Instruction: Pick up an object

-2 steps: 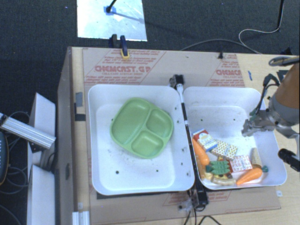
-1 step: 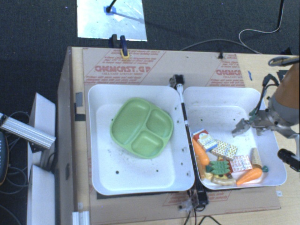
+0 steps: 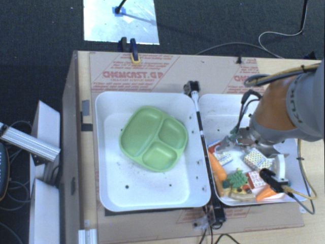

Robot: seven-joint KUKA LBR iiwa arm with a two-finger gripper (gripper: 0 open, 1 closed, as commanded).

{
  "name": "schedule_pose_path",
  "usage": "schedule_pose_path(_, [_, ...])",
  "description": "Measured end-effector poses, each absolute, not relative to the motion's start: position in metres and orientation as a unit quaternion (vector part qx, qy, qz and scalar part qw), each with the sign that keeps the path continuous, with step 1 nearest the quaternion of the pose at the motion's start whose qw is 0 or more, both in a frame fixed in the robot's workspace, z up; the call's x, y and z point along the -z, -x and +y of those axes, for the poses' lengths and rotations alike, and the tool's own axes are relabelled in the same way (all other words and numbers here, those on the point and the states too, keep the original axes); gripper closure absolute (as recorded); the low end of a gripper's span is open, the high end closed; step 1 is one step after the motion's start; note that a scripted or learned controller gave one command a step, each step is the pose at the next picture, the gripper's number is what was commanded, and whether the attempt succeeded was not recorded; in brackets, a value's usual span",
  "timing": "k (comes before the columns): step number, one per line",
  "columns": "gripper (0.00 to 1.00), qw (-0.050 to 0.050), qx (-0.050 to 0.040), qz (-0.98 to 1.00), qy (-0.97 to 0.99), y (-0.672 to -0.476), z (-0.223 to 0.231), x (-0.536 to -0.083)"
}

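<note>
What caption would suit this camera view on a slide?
KUKA arm reaching over the right bin of small toys, beside a green divided plate in the left bin.

So the left white bin (image 3: 109, 187) has a light green divided plate (image 3: 154, 138) sitting roughly in the middle, three compartments, turned at an angle. The bin floor around it has a few dark specks. Both bins sit on a brown sheet with red CHEMCAST lettering (image 3: 133, 75), and a blue and yellow clamp (image 3: 133, 49) grips its far edge. Past the bench there's a shiny silver sheet (image 3: 121, 15) on the dark carpet, with a small blue thing on it, maybe tape, hard to tell. A metal rail (image 3: 28, 141) pokes in from the left.
</note>
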State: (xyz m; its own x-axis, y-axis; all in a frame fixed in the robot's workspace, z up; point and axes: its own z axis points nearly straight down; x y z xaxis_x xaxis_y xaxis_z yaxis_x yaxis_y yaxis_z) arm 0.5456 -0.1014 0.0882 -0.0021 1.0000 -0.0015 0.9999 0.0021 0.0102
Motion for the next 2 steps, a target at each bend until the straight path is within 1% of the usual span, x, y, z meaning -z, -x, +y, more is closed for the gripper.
schedule_pose_path(1, [1.00,0.004,-0.0048,0.708,-0.706,-0.547,-0.101,-0.099])
schedule_pose_path(2, [1.00,0.003,-0.0010,0.708,-0.706,-0.619,-0.171,-0.146])
